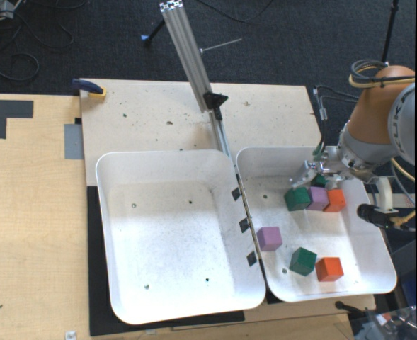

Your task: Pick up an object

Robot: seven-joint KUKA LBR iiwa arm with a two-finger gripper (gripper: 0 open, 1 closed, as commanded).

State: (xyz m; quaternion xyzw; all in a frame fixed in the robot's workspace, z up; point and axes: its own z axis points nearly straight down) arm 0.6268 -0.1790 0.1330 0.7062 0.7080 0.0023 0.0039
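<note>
Blocks lie in the right bin (pixel 378 278), six of them showing. Three sit bunched together toward the bin's far right: a green block (pixel 297 199) on the left, a purple block (pixel 318 198) touching it in the middle, and an orange block (pixel 335 200) on the right. The gripper (pixel 321 173) hangs right over this bunch, at its far edge, with the arm (pixel 378 122) reaching in from the right; its metal parts crowd the tops of the blocks, and I cannot tell whether the pincer is apart or together, nor whether anything sits in it. A dark green bit shows just behind the purple block, under the gripper, too hidden to make out.

Nearer, a second purple block (pixel 269 238) sits alone close to the bin's left wall. At the near side, a second green block (pixel 303 261) rests just beside a second orange block (pixel 329 268), the orange one to the right.

The left bin (pixel 116 190) stands alongside, the two touching along their shared edge. A slanted metal rail (pixel 187 52) rises from between them toward the far side.
</note>
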